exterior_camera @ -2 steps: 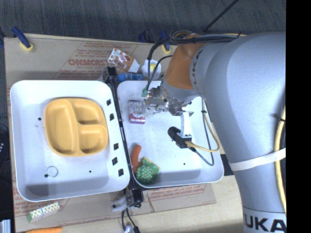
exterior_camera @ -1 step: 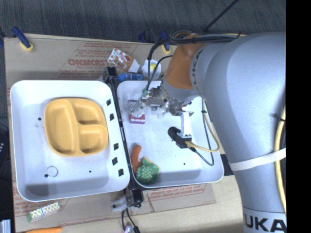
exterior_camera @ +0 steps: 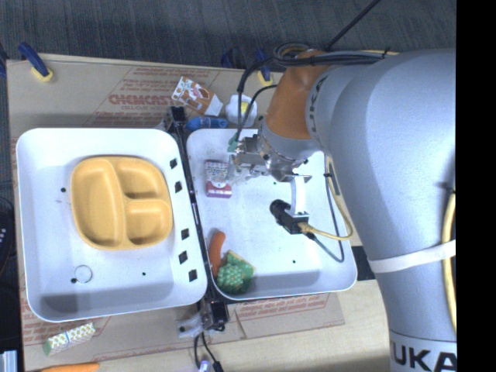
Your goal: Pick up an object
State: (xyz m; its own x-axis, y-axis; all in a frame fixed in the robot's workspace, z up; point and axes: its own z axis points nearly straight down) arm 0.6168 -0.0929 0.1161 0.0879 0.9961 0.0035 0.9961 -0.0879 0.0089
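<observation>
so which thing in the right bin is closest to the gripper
The small red and white packet, just left of the gripper. The carrot and green toy lie at the bin's near edge.

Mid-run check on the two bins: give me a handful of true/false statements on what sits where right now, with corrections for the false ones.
1. The yellow divided tray lies in the left bin. True.
2. The carrot sits in the left bin. False: it lies in the right bin, near its left wall.
3. The green knobbly object lies next to the carrot. True.
4. The small red and white packet is on the bench outside both bins. False: it is inside the right bin, toward the upper left.
5. The gripper is over the left bin. False: it is over the right bin, beside the packet.
</observation>
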